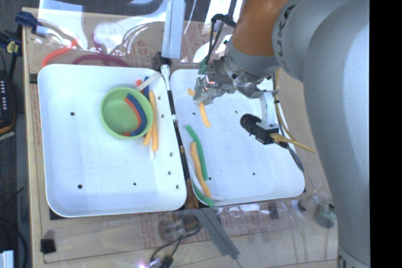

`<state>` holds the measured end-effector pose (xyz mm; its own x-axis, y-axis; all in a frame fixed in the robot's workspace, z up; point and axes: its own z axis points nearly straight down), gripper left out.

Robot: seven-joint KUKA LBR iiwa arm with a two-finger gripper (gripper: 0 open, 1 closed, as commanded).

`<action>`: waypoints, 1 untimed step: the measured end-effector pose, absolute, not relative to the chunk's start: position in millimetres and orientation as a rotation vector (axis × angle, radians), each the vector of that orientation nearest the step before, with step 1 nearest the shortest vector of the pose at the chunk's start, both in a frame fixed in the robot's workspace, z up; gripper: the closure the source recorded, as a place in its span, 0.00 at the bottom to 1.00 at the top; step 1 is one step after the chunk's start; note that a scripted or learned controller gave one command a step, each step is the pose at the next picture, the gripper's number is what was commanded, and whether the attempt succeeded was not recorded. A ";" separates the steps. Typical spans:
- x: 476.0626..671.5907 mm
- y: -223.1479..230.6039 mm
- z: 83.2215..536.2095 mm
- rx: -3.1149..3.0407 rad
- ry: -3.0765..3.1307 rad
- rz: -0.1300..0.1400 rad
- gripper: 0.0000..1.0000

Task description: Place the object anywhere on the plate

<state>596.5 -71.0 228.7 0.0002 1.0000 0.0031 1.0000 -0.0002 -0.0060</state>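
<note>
Hand [204,90] low in right bin [276,179] at 11 o'clock, over orange stick [204,114]; finger state can't tell. Green plate [127,112] in left bin bare. Placement not done.

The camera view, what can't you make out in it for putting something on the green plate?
- Gripper: fingers small and blurred, so their state and any hold are unreadable.
- Orange stick below the gripper: contact unclear.
- Green plate: the red and blue pieces on it are too small to identify.
- Right bin: the arm covers its far right corner.
</note>
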 end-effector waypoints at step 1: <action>596.5 -71.1 228.9 -2.217 -2.217 0.003 0.00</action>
